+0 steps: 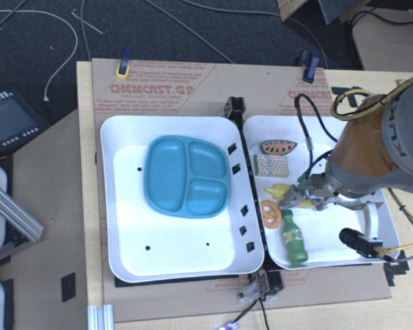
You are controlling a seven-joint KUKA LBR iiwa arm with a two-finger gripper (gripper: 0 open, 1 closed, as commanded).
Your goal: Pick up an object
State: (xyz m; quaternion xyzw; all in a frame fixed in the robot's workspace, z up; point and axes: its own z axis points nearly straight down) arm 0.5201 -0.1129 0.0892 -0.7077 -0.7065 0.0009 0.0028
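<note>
White bins first, since they're the biggest thing going: the left bin (124, 184) has a blue divided plate (187, 176) sitting in the middle of it, and the right bin (330, 253) is where all the small stuff lives. The arm (372, 150) comes in over that right bin, with its grey and orange bulk covering a good chunk of it.

Progress-wise, I'd say the pick isn't done yet. Nothing looks lifted; every item I can make out is lying flat on the bin floor. So the actual grab and the lift are both left to do, as far as I can judge.

The gripper (304, 195) is down low near the middle of the right bin, but honestly I can't tell what state the claw is in, because it's too small and cluttered there.

Objects, big to small: a green bottle (293, 238) lies just below and a bit left of the claw, close to it. A watermelon slice (279, 146) is up top, well apart from it. A patterned square pad (271, 165) sits under the slice. A pretzel (270, 214) is beside the bottle's top end. A yellow piece (278, 192) is right next to the claw on its left, maybe touching, and that looks like the likeliest target to me.
</note>
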